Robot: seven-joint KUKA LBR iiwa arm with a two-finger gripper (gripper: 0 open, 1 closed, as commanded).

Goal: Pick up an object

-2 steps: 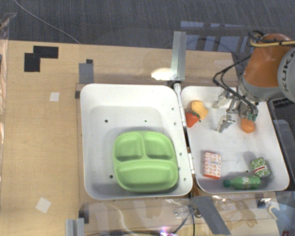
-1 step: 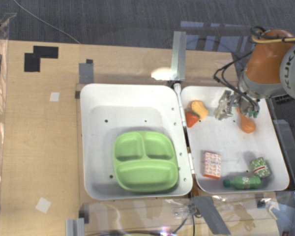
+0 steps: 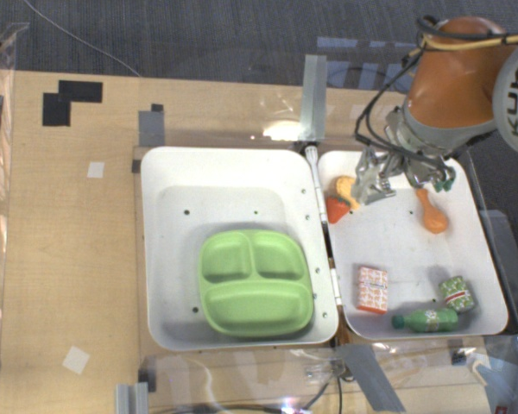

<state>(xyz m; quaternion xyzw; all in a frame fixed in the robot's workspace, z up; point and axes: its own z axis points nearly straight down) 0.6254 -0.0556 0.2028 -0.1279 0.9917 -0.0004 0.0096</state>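
Note:
My gripper (image 3: 403,182) hangs over the back of the right bin (image 3: 492,317), open, with nothing between its fingers. Its left finger (image 3: 373,182) stands right beside a small yellow and red toy (image 3: 339,198) at the bin's back left corner. Just in front of the right finger (image 3: 436,177) lies an orange carrot-shaped piece (image 3: 432,214). Toward the front of the same bin are a red and white box (image 3: 372,289), a green bottle (image 3: 426,319) lying on its side, and a small green and white can (image 3: 457,292).
The left bin (image 3: 168,179) holds a green divided plate (image 3: 255,283) in its front half. A raised divider (image 3: 322,222) separates the two bins. The grey arm with its orange band (image 3: 453,67) comes in from the upper right.

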